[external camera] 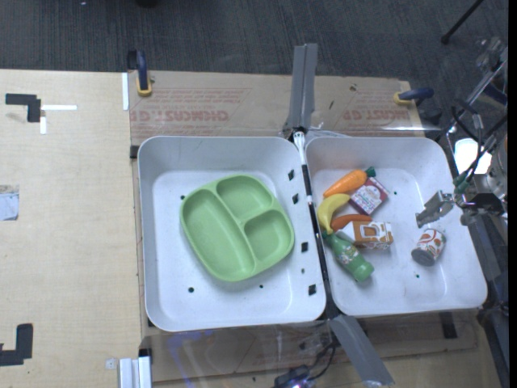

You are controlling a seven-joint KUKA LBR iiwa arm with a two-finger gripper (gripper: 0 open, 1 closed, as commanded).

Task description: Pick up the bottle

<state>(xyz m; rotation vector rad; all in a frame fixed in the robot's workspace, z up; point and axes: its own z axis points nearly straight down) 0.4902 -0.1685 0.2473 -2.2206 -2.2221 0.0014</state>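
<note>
Bottle [350, 257] lies in the right bin [452, 297] beside a banana [327, 211] — well apart from the gripper [436, 208], whose grip state I cannot tell.

Green bottle [351, 257], light-green divided plate [236, 227], orange carrot [348, 182], yellow banana [328, 210], white bins [153, 241], tan desk [65, 241].
</note>
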